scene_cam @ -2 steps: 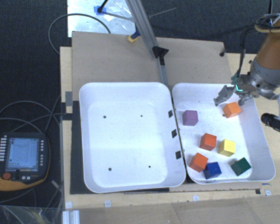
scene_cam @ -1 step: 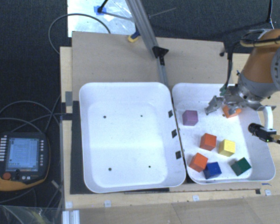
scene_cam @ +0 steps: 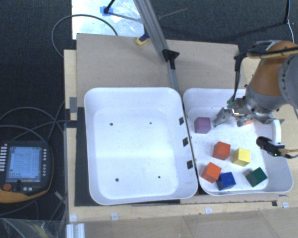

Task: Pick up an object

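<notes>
The bench [scene_cam: 203,58] is a flat brown board on a light wood frame. Two white bins sit on it side by side, and their edges touch in the middle. The claw [scene_cam: 228,115] hangs over the right bin [scene_cam: 283,182], near its back part. The left bin [scene_cam: 92,133] sits well to the left of the claw. A grey pole [scene_cam: 156,31] with a black clamp slants over the board, up and to the left of the claw, and comes down just behind the spot where the bins meet. A thin black strip [scene_cam: 79,152] lies along the far left side of the bench.
</notes>
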